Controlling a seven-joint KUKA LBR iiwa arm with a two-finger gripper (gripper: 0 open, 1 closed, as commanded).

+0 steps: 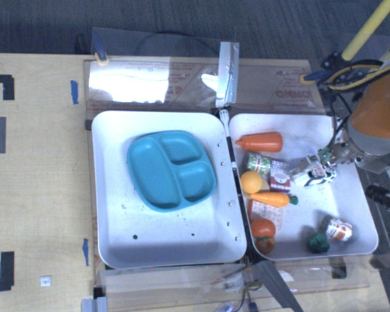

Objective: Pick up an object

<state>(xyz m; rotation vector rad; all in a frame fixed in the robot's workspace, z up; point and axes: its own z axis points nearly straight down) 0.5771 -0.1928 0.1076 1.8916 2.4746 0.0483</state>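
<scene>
While the tool (316,168) hovers, the small packet (279,176) lies just left.

We see the arm (377,119) cut off by the right edge, its orange band only partly in frame. The claw (317,169) is small and cluttered; we cannot tell how its fingers stand. The small can (338,229) bears a label too small to read. The tabletop (32,174) runs off the left edge. The red tomato (262,228) partly hides a packet beneath it.
</scene>
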